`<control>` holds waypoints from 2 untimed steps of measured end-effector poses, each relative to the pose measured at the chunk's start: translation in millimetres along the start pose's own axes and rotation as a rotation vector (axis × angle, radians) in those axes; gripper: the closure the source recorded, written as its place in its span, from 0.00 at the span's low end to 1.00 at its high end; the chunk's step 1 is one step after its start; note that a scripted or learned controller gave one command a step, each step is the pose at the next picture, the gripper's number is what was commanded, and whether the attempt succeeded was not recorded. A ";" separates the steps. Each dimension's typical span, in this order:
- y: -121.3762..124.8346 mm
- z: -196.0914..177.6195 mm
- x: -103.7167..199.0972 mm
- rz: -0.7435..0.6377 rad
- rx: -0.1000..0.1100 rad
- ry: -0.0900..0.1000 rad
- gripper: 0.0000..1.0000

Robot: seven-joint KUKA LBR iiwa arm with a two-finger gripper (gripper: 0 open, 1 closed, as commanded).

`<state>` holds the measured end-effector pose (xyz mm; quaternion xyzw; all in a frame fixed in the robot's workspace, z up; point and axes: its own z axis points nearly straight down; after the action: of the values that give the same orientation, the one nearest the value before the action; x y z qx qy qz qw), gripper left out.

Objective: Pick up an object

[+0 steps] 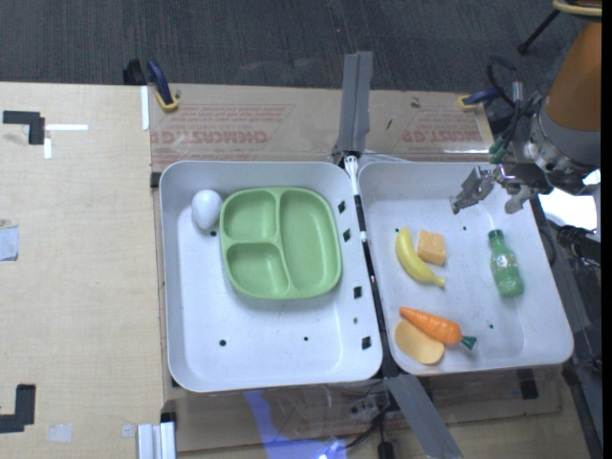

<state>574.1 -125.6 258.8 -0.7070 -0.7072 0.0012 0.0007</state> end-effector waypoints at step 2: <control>-20.9 168.1 27.7 -0.180 0.000 0.001 0.00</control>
<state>552.7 -97.9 90.7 -0.6404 -0.7680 0.0009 0.0010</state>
